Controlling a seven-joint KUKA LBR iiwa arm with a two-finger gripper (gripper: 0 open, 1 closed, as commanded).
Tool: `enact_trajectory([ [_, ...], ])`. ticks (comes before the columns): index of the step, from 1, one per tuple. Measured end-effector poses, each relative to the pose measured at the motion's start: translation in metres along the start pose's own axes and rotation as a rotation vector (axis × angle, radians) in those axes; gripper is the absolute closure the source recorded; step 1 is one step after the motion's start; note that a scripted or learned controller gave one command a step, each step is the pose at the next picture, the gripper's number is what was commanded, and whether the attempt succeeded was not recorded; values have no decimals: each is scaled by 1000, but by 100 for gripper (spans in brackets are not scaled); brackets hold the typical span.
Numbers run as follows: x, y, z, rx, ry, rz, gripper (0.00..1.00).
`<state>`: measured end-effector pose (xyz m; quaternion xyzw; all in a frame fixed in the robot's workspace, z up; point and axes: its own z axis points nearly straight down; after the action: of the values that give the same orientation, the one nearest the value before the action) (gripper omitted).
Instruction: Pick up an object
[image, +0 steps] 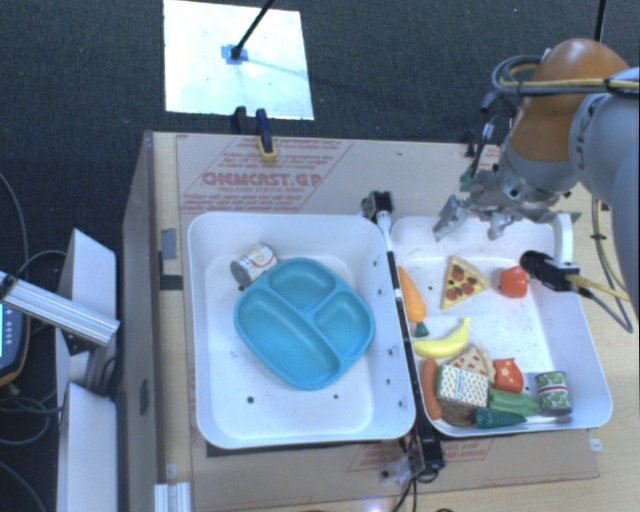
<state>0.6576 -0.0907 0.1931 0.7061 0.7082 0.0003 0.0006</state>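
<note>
The gripper hangs over the right bin's far rim at about 12 o'clock, fingers spread wide with nothing between them. Just toward 6 o'clock lies a pizza slice, with a tomato at its 3 o'clock. A carrot and banana lie farther off. The left bin holds a blue tray and a can.

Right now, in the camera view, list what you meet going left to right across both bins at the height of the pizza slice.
Small can → blue divided plate → carrot → pizza slice → red tomato. The gripper hangs above the right bin's far edge.
</note>
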Motion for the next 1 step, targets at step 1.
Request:
enact_trajectory([
  [1,-19,-26,47,1,0,2,0],
])
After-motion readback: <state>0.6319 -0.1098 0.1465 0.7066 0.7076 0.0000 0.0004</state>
